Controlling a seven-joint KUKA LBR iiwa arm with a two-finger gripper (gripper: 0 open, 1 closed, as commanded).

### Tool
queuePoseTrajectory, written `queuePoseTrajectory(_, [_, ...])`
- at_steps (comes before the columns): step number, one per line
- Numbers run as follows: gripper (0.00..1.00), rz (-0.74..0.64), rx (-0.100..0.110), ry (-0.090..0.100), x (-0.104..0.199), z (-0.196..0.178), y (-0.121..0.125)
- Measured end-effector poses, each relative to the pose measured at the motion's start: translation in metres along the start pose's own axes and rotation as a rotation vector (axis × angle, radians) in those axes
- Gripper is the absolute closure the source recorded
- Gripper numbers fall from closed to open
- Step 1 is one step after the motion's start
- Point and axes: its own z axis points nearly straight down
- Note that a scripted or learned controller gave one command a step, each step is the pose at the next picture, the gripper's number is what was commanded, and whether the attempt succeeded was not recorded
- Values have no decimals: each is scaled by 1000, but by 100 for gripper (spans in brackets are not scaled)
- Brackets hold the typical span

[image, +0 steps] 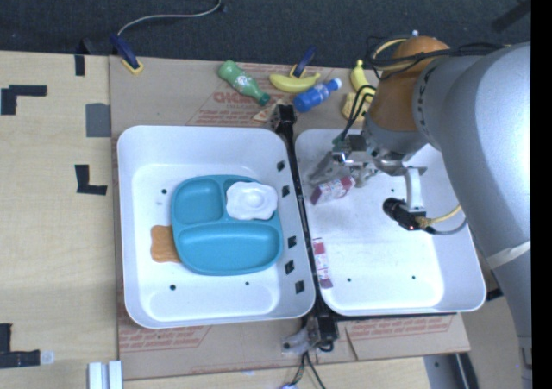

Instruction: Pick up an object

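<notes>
Reaching into the right bin [448,284], the gripper [341,173] hovers at a small reddish packet [330,190] near the divider; jaw state unclear. Next: close and lift.

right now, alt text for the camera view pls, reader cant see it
A grey robot arm reaches from the right into the right white bin, its gripper low by a small reddish packet. The left white bin holds a blue divided tray carrying a white object. Behind the bins lie a banana and bottles.
</notes>
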Motion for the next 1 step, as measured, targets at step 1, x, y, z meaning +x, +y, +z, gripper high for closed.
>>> queuePoseTrajectory(1, [100,0,-1,0,0,-10,0])
